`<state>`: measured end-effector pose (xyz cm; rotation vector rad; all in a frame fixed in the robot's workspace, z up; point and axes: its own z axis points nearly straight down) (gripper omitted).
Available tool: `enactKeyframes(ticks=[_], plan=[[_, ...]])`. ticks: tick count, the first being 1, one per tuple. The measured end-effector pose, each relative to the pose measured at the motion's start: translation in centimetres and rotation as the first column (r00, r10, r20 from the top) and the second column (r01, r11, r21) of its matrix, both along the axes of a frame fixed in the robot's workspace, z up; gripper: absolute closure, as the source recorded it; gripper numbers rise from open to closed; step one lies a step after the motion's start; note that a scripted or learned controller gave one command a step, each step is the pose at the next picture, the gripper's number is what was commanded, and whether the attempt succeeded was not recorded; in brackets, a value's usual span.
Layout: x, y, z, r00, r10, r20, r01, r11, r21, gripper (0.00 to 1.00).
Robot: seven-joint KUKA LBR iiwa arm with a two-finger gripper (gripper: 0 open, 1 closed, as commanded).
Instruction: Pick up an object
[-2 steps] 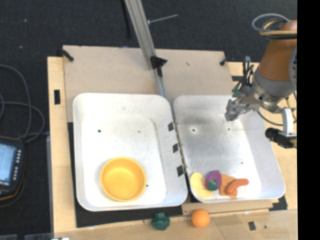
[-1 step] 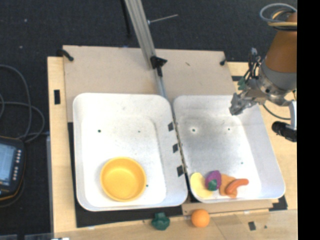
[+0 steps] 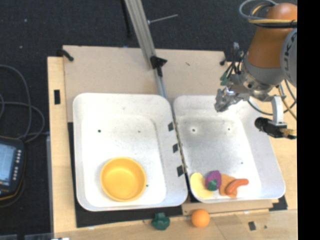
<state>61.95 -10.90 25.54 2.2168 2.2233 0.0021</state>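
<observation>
My gripper [image 3: 221, 104] hangs over the far edge of the right bin [image 3: 220, 144], below the grey and orange arm [image 3: 267, 39]. A cluster of toys lies in that bin's near corner: a yellow piece [image 3: 197, 183], a purple and green piece [image 3: 213, 179], and an orange-red carrot-like piece [image 3: 234, 185]. A yellow bowl [image 3: 123, 178] sits in the left bin [image 3: 120, 119] toward its near side. The gripper is well away from all of them, and nothing shows between its fingers.
An orange ball [image 3: 200, 218] and a small green toy [image 3: 160, 221] lie on the bench in front of the bins. A slanted metal pole [image 3: 145, 34] rises behind the bins. A pendant screen [image 3: 9, 166] and cables lie at left.
</observation>
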Motion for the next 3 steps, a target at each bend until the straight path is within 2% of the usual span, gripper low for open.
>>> enactKeyframes(ticks=[1,2,3], plan=[[0.5,5.7,-0.2,1.000,-0.001,-0.002,0.001,1.000,0.001,1.00],[1.8,10.1,-1.2,1.000,0.003,-0.001,-0.003,1.000,0.000,1.00],[2.0,14.7,-1.6,1.000,0.003,0.000,-0.003,1.000,0.001,1.00]])
